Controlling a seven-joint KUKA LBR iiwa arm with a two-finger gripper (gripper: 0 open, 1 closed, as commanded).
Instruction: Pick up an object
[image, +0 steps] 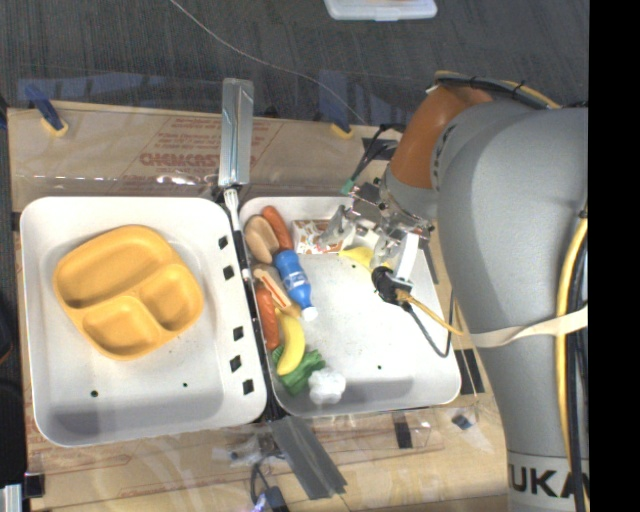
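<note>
My gripper (352, 238) reaches down into the back of the right bin (400, 370), over a small printed packet (318, 236) and a yellow item (358, 256). The arm and wrist cover most of it from above. Along the bin's left wall lie a tan bread roll (260, 238), a red sausage (279, 228), a blue bottle with a white cap (293, 281), a second red sausage (266, 312), a yellow banana (291, 345), a green vegetable (303, 368) and a white crumpled piece (327, 385).
The left bin (60, 400) holds a yellow divided plate (128, 291). A grey metal bar (236, 130) stands behind the divider between the bins. The arm's grey body (510, 230) fills the right side, with a yellow cable (430, 320) looping over the right bin's edge.
</note>
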